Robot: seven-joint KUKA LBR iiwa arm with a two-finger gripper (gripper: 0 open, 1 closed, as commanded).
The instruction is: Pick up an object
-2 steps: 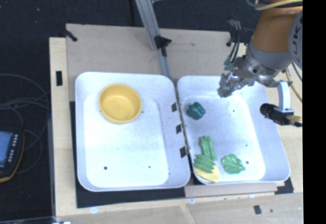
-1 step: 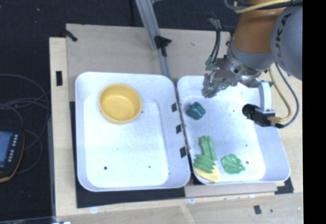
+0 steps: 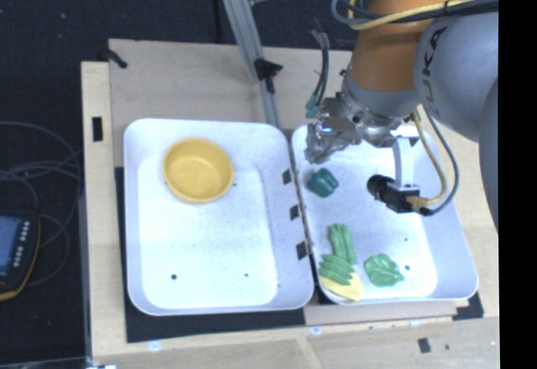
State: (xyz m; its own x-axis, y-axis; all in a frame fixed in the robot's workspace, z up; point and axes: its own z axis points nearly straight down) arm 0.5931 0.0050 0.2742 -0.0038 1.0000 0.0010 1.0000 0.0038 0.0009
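Hovering over the upper-left corner of the right bin [image 3: 419, 279], gripper [image 3: 319, 153] sits just above a small teal object [image 3: 321, 183], close to the divider between bins. Cannot tell from this angle whether it is released or clenched; nothing visibly held. Teal object lies on the bin floor, directly below the gripper tip, touching or nearly touching it in the view. Arm [image 3: 403, 32] comes in from the right, orange band above the wrist, cables looped around it. A black piece [image 3: 390, 191] on the arm's cabling hangs over the bin to the right of the teal object. Lower in the same bin: a green ridged object [image 3: 340, 243], a yellow-green one [image 3: 342, 279] just below it and touching it at the bin's front-left corner, and a green leaf-like object [image 3: 383, 269] beside them to the right. Left bin [image 3: 210, 275] has a yellow bowl [image 3: 198, 169] in its upper-left area, upright. Both bins on the desk [image 3: 168, 74].
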